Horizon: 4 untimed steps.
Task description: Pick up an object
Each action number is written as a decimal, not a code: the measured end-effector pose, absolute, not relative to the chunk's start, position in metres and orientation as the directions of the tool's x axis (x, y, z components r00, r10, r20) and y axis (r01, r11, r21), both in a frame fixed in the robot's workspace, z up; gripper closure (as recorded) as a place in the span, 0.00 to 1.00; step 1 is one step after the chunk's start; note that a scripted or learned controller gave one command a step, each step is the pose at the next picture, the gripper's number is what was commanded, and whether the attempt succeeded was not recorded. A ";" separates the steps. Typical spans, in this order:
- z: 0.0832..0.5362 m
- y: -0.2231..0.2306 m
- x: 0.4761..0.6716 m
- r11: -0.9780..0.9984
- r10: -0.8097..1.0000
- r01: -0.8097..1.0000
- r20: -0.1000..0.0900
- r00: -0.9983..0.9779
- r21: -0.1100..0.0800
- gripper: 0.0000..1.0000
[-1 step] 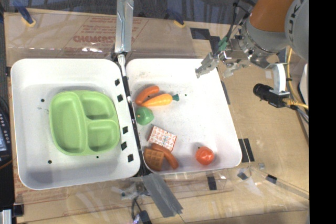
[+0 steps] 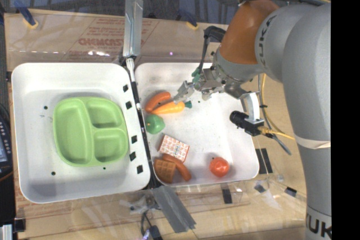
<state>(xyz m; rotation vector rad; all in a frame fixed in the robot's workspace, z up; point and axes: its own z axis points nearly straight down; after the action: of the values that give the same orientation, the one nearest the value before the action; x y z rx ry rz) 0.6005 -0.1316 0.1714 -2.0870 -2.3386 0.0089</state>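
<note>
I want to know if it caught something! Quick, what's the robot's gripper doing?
Gripper: low in the right bin, right beside the carrot; open, shut or holding cannot be told.

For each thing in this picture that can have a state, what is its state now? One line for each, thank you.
Gripper: low in the right bin, at the carrot's tip.
Carrot: lying flat on the bin floor.
Green divided plate: right side up in the left bin.
Tomato: resting near the front wall.
Small box: lying flat, printed face up.
Green round piece: resting against the bin's left wall.
</note>
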 end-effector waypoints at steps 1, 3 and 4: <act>0.178 -0.115 0.618 0.030 1.000 1.000 0.000 -0.030 -0.001 0.00; 0.091 -0.102 0.555 0.266 0.964 0.964 0.002 -0.266 -0.004 0.00; 0.100 -0.102 0.555 0.268 0.963 0.963 0.003 -0.268 -0.006 1.00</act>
<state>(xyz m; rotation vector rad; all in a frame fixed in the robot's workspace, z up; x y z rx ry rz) 0.5548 -0.1021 0.0999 -1.8964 -2.4970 0.0044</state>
